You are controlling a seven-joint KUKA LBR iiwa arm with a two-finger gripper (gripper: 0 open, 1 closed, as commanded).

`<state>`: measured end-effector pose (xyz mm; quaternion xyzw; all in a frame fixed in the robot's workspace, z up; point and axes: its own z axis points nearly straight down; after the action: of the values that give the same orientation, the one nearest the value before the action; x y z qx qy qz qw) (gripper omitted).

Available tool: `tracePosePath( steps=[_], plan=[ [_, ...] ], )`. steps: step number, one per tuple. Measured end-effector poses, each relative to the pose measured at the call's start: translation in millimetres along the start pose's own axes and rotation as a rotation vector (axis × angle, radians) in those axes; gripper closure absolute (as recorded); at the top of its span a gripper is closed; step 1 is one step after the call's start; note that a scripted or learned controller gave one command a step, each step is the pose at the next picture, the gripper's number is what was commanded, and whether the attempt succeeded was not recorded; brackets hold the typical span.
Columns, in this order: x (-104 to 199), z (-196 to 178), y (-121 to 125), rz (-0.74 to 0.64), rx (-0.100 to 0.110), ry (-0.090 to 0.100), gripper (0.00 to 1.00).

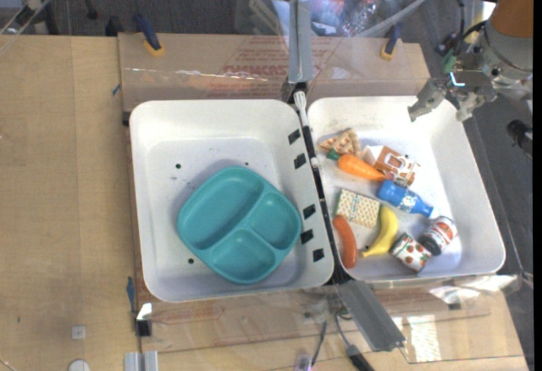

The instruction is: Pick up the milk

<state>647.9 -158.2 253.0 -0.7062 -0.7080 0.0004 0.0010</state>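
White plastic bins sit side by side on the tabletop; the right bin [474, 183] holds the toy food, and the milk [395, 164], a small red-and-white carton, lies toward its far edge, just beside the carrot [361, 167] and blue bottle [405, 198]. The gripper [447, 98] hangs over that bin's far right corner, whether open or closed I cannot tell. A teal plate [240, 225] fills the left bin [161, 149].

Left bin [152, 191] holds tray [239, 225]; right bin [474, 191] holds milk [395, 164], probably, behind bottle [404, 198], banana [383, 232].
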Motion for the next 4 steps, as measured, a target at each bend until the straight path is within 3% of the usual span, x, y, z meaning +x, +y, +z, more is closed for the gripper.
tracePosePath(
  steps=[1, 2, 4],
  plan=[
    [-12.2, 122.0, -11.3, -0.155, -0.005, -0.002, 0.00],
    [16.1, 143.3, -8.0, -0.062, -0.040, -0.011, 0.00],
    [21.9, 143.3, -6.9, -0.019, -0.049, -0.011, 0.00]
  ],
)
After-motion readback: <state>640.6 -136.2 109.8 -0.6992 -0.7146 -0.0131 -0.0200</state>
